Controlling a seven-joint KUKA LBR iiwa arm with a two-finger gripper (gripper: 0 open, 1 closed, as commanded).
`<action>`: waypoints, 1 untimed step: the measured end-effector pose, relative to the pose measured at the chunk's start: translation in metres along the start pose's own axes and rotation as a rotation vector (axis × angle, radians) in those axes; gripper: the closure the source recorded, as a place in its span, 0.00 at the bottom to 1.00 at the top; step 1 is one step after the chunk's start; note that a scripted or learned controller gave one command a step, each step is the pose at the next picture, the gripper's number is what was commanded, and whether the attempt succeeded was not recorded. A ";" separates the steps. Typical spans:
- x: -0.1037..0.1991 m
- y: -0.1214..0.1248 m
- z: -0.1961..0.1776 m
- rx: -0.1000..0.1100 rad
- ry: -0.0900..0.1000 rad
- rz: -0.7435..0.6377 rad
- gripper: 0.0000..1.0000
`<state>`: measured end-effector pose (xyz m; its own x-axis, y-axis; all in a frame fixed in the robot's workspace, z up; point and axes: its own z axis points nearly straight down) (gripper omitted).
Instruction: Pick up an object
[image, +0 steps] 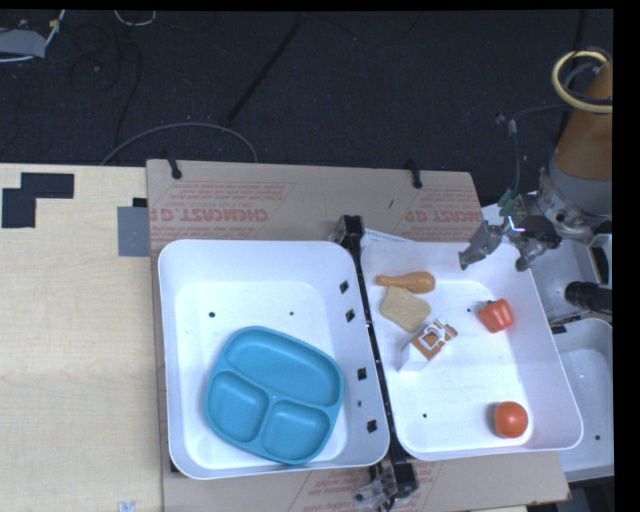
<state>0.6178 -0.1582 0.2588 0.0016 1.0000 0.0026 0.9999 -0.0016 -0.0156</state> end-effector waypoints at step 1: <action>0.000 0.002 -0.008 -0.013 -0.002 -0.002 0.00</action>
<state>0.6195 -0.1580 0.2671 -0.0004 1.0000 0.0008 1.0000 0.0004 -0.0030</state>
